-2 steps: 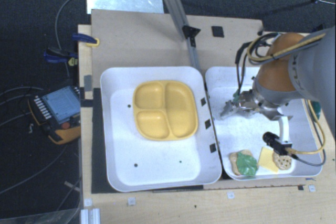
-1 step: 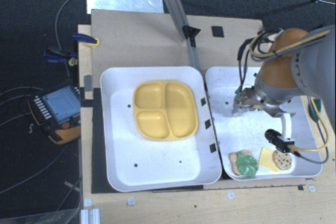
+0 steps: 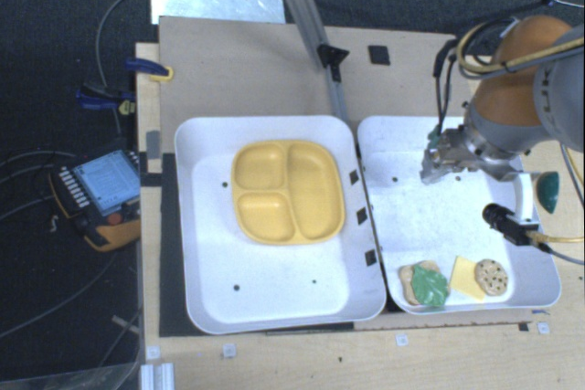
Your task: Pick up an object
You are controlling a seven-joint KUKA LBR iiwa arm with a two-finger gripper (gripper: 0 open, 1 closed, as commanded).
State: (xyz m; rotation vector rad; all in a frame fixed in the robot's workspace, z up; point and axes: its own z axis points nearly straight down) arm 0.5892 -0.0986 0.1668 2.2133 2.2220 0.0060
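Nothing is held yet: the gripper (image 3: 445, 162) is poised high over the right bin (image 3: 402, 224), finger state indiscernible, with the cookie (image 3: 492, 276) untouched.

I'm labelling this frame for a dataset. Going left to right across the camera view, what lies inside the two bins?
Yellow divided plate in the left bin → green leafy piece → yellow cheese wedge → cookie, these three along the near edge of the right bin.
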